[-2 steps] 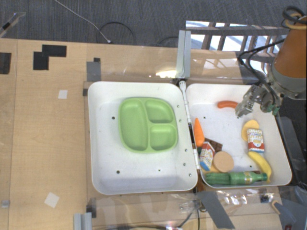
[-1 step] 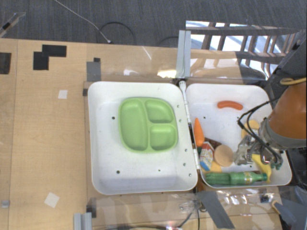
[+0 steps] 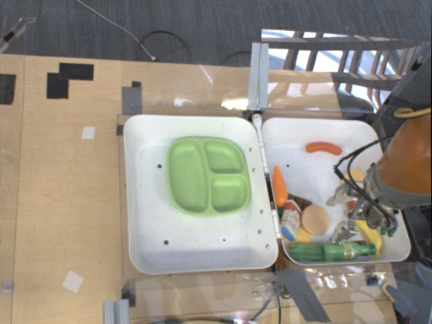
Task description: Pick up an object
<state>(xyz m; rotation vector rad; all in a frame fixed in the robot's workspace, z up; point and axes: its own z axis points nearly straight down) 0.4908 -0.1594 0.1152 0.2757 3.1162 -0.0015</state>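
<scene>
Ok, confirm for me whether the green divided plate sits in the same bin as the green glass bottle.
No: the green divided plate lies alone in the left white bin, while the green glass bottle lies along the near wall of the right white bin.

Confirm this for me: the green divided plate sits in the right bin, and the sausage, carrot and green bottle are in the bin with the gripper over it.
Not quite. The camera view shows the green divided plate in the left bin, not the right one. The rest stands: the sausage, carrot and green bottle lie in the right bin, where the gripper hangs.
</scene>
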